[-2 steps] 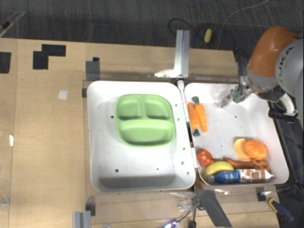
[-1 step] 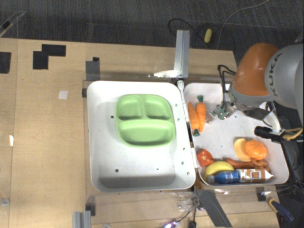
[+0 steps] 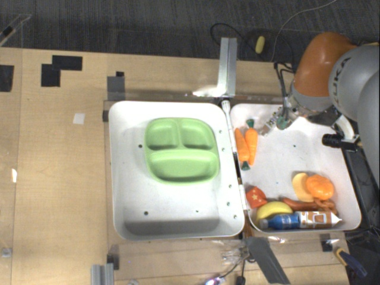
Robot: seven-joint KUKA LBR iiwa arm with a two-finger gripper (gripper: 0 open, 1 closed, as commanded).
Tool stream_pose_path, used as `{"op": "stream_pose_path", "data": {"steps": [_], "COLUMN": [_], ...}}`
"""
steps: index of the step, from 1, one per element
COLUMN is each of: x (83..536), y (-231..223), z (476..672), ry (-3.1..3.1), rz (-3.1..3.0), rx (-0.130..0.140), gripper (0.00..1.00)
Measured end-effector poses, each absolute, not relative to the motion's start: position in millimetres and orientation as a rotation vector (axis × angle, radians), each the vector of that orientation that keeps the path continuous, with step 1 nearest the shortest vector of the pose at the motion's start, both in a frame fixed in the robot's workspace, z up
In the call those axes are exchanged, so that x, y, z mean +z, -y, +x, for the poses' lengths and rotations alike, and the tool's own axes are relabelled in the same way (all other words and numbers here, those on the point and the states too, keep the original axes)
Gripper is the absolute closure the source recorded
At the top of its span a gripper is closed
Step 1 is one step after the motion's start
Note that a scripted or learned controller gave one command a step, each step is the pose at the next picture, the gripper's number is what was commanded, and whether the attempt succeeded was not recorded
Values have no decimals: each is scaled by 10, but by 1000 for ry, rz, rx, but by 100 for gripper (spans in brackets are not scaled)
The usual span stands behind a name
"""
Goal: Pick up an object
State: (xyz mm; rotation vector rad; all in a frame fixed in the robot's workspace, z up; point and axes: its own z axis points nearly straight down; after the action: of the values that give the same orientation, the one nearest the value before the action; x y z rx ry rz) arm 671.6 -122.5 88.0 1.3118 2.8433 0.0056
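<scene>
The wooden bench (image 3: 53, 177) bears 2 white bins. The left bin (image 3: 127, 218) holds a green tray (image 3: 180, 149). In the right bin (image 3: 279, 159), the gripper (image 3: 279, 121) hangs near the top wall, just right of 2 toy carrots (image 3: 247, 145). I cannot tell its state. It holds nothing I can see. It could bump the wall or close on air, since the carrots lie off to its side.

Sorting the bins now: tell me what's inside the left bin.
The left bin holds one green divided tray, lying flat, its compartments bare. Whatever lies beneath the tray is covered.
</scene>
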Motion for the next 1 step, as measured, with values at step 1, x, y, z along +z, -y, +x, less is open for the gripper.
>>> {"op": "stream_pose_path", "data": {"steps": [1], "x": [879], "y": [1139], "z": [6693], "ry": [-2523], "rz": [1858], "rx": [8], "gripper": [100]}}
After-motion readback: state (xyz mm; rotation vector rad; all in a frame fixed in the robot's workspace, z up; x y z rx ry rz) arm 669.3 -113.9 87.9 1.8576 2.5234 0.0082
